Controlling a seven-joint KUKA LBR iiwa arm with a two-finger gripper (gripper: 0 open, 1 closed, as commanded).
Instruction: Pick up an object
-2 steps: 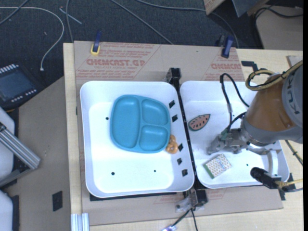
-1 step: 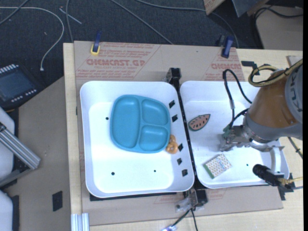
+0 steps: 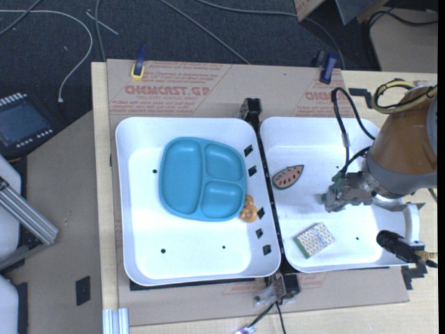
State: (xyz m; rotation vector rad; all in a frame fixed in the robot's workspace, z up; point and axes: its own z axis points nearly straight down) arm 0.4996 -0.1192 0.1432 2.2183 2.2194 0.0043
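In the right bin (image 3: 306, 134) lie a flat brown leaf-shaped piece with dark spots (image 3: 287, 177) and a small patterned rectangular pad (image 3: 314, 239) near the front wall. My gripper (image 3: 334, 198) hangs low over the right bin's floor, to the right of the leaf piece and above-right of the pad, touching neither. The left bin (image 3: 139, 207) holds a blue divided plate (image 3: 203, 179) and a small orange-brown lump (image 3: 248, 211) at the plate's right edge.
A black divider with clips (image 3: 259, 179) runs between the two bins. Cables loop over the right bin's back right corner (image 3: 348, 117). The arm's grey and orange body (image 3: 407, 152) covers the right bin's right side. Bare white floor lies in the left bin's front.
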